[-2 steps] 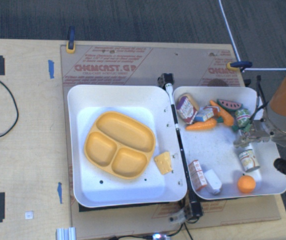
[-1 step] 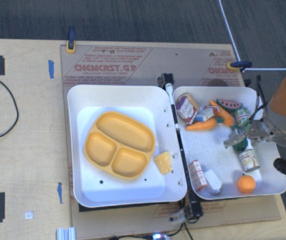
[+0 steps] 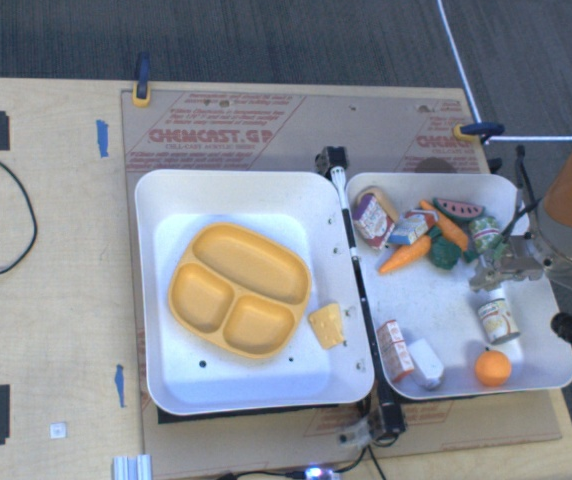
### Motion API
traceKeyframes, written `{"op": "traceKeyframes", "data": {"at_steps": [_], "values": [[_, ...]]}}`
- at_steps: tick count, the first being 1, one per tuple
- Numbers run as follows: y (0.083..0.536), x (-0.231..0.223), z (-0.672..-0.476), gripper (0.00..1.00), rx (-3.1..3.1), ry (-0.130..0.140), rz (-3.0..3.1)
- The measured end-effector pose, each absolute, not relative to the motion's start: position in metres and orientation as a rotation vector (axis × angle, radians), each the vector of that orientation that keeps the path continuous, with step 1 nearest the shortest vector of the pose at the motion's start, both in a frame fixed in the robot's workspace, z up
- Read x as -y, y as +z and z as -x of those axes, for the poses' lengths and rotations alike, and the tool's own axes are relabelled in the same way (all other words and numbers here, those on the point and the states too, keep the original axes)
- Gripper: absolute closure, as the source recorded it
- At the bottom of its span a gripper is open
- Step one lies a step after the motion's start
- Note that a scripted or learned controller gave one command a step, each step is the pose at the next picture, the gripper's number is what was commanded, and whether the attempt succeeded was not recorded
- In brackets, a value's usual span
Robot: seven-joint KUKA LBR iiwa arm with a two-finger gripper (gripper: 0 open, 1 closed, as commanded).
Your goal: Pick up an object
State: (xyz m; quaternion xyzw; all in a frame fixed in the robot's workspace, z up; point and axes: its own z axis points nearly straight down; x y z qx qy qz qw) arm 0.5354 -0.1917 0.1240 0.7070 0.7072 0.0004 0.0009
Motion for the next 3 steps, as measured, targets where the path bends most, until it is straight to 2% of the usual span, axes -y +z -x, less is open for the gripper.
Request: {"op": "traceKeyframes", "data": {"at_steps": [1, 2, 3], "values": [[0.087, 0.118, -0.558, 1.00, -2.222, 0.005, -2.219], [0.087, 0.118, -0.558, 0.00, -2.220, 0.005, -2.218], [0.098, 0.119, -0.559, 1.00, -2.217, 0.007, -2.215]]}}
